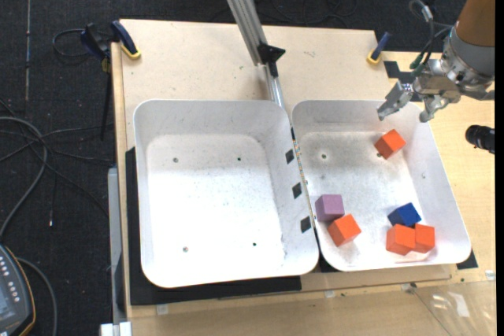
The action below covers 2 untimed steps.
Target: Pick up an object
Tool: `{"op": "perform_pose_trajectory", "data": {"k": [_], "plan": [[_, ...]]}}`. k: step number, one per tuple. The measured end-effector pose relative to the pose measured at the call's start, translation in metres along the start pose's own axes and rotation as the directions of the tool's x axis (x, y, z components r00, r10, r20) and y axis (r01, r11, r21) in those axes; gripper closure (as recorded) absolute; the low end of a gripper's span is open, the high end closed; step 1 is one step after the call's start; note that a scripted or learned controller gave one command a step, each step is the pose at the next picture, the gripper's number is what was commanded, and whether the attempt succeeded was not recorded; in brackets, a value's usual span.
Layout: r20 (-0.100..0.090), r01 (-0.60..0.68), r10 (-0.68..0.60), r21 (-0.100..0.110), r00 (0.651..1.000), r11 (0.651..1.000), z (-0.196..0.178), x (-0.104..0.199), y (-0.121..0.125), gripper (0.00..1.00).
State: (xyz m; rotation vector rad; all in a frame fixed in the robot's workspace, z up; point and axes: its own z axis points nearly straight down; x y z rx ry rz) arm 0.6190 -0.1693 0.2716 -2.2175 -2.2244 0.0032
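Orange cube [390, 143] lay in right bin [442, 193], just below gripper [411, 108]. Fingers [391, 106] spread apart, gripping nothing. Other cubes sat untouched near front. Pick not yet done; descent and close remained.

— What is sitting on the bench [205, 59]?

— Two shallow white bins are lying side by side on its pale top: the left bin [157, 122] and the right bin [445, 185], their inner rims touching.

— Anything else on it?

— Yellow-tipped clamps are gripping the far edge, one at the left corner [126, 43], one toward the right [378, 49].
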Motion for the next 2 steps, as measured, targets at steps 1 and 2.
{"op": "perform_pose_trajectory", "data": {"k": [1, 2], "plan": [[-0.002, -0.008, 0.008, 0.007, 1.000, 1.000, 0.122, -0.041, -0.063, 0.00], [0.000, 0.001, -0.001, -0.003, 1.000, 1.000, 0.173, -0.046, -0.001, 0.00]]}}
